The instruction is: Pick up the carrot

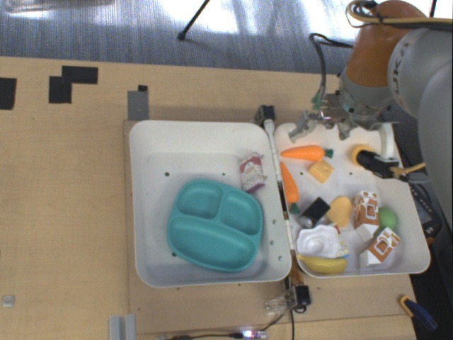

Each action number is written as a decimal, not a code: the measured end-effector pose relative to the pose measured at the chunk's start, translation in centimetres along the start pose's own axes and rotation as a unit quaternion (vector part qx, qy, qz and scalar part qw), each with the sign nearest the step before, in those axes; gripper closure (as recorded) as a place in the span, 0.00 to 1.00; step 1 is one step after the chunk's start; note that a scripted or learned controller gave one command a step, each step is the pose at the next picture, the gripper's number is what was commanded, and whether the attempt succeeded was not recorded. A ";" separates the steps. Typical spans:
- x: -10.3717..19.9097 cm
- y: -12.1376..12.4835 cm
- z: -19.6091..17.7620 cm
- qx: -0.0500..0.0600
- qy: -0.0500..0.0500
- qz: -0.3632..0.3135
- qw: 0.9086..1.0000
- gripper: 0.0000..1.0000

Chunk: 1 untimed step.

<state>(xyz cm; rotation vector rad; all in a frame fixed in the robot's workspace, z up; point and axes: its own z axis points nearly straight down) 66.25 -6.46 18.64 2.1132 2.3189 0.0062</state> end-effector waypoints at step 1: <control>-2.3 0.4 9.0 0.000 0.000 0.029 1.000 0.00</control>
